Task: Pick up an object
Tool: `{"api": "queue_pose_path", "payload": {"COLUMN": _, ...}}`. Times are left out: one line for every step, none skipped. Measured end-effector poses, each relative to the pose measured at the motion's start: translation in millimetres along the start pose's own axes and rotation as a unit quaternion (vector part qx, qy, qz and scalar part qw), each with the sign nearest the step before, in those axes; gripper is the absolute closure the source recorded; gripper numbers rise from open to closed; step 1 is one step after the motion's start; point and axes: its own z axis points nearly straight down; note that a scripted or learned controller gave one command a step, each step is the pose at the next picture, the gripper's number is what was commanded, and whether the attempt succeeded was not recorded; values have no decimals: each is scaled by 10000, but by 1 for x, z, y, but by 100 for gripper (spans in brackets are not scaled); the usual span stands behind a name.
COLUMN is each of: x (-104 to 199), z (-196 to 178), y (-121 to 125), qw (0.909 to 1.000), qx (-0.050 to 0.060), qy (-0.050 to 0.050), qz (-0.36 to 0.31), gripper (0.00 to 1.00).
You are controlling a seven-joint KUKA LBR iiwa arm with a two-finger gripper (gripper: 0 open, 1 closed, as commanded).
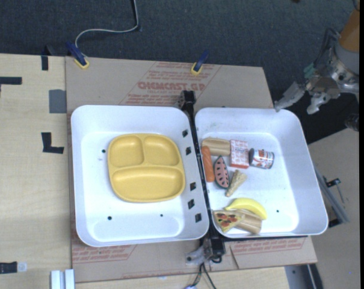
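My gripper [294, 106] hangs just beyond the far right corner of the right bin [290, 179], above the bench, with its two fingers spread open and nothing between them. Inside that bin lie a hot dog [216, 145], an orange carrot [207, 164], a watermelon slice [222, 172], a red and white box [239, 152], a small can [261, 158] on its side, a banana [249, 208] and a pizza slice [227, 220]. All of them lie to the left of and nearer than the gripper.
The left bin [88, 179] holds a yellow divided plate [147, 167]. Both bins rest on a cardboard sheet [133, 83] fixed by two clamps [78, 58] at the back. A white cable [109, 30] loops across the dark floor behind.
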Motion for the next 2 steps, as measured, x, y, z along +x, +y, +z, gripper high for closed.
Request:
{"api": "queue_pose_path", "payload": {"x": 0, "z": 164, "y": 10, "qw": 10000, "qx": 23, "qy": 6, "qz": -2, "gripper": 0}}
{"api": "queue_pose_path", "payload": {"x": 68, "z": 198, "y": 30, "qw": 10000, "qx": -15, "qy": 0, "qz": -8, "gripper": 0}}
